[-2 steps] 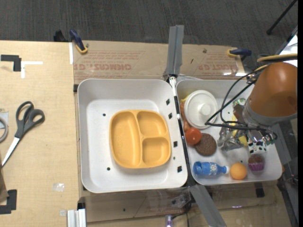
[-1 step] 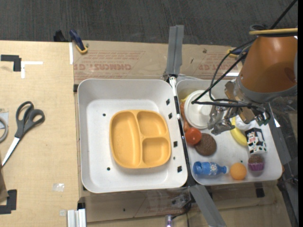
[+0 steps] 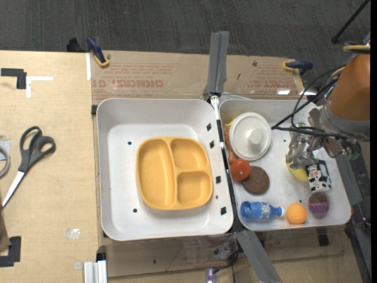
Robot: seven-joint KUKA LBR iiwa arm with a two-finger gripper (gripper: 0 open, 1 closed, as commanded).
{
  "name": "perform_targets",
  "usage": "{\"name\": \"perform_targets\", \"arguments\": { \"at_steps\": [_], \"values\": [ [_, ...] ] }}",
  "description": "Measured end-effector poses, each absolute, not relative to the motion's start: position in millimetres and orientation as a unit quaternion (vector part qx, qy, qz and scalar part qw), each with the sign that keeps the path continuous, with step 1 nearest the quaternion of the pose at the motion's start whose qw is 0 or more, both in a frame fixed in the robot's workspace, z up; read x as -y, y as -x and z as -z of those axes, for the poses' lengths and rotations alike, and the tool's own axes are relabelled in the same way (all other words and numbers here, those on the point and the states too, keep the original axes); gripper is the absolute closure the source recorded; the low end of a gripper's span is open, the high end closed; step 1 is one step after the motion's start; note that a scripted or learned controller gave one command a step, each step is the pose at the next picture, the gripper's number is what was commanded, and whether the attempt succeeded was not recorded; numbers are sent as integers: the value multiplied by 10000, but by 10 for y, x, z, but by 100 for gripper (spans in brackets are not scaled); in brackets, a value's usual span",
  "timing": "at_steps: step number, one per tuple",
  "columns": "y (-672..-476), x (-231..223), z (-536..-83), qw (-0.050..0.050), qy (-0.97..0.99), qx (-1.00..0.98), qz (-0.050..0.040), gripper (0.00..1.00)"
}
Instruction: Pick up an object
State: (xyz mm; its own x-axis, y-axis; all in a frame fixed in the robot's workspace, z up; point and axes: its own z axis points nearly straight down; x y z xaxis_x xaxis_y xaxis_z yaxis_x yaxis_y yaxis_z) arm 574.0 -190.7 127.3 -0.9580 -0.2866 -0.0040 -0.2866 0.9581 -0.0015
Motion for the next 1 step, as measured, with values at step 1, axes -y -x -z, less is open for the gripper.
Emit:
{"name": "perform_targets", "arguments": {
  "at_steps": [1],
  "values": [
    [-5745,1902,-1278,26,1453,-9894,5,0]
  ]
}}
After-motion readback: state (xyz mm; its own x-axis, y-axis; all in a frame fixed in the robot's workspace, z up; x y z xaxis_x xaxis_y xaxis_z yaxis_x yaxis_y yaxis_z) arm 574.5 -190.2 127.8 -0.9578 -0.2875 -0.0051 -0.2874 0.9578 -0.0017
